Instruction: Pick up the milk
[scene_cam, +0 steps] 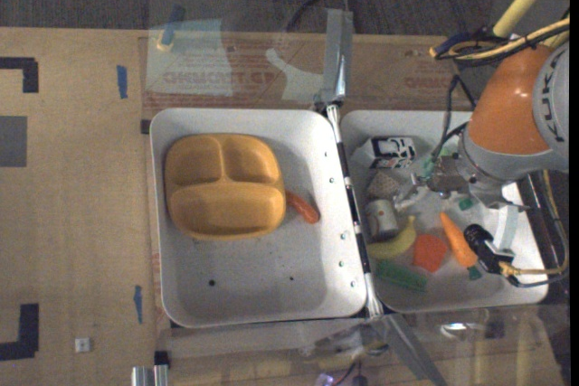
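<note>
Overhead, the grey arm's two-finger gripper (432, 181) hangs low in the right white bin (534, 289); whether it is open or closed cannot be told.
At the gripper's ten o'clock, near it, the small black-and-white milk carton (393, 149) lies by the bin's twelve o'clock wall; a yellow banana (398, 241) lies at the gripper's seven o'clock.

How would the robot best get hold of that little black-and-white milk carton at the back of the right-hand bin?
Probably from straight above, closing across the narrow sides of the small black-and-white milk carton. It seems to lie flat near the back wall of the right white bin, so its broad face points up. The side facing the grey cone-shaped piece looks freer than the wall side. The grey two-finger gripper hovers just in front of it.
</note>
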{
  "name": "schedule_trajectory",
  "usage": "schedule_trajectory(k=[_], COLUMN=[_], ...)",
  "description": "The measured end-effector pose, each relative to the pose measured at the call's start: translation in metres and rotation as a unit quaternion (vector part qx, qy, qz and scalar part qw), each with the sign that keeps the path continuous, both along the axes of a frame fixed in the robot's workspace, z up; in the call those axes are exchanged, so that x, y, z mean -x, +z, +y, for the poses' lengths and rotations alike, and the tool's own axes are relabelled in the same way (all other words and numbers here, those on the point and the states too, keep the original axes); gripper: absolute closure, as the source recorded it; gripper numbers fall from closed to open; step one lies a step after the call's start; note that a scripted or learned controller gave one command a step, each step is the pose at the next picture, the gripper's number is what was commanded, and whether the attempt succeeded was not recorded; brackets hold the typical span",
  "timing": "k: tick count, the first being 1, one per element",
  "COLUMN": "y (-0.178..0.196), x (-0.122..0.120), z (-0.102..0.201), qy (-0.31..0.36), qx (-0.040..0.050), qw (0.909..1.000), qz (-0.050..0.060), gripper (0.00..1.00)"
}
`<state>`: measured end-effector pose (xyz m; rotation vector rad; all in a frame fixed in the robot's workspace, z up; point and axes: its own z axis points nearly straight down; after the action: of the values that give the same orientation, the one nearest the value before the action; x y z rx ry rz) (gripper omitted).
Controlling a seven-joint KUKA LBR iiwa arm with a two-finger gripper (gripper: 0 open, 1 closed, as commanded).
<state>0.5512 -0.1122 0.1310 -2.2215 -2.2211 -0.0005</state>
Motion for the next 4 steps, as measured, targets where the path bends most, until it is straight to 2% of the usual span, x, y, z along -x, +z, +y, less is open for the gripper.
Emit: schedule_trajectory(k=[1,2,3,4], y=[-0.043,-0.031,0.167,0.175], x=[-0.082,-0.085,-0.093,-0.116], z=[-0.002,0.000,0.005,-0.013], qy=[-0.110,-0.109,-0.261,-0.290], qx=[0.0009,0.0013,0.0006,0.0007], qw=[0.9939,0.9941,0.9655,0.9570], qz=[0.004,-0.001,0.000,-0.001], gripper=[0.00,1.00,1.00,1.00])
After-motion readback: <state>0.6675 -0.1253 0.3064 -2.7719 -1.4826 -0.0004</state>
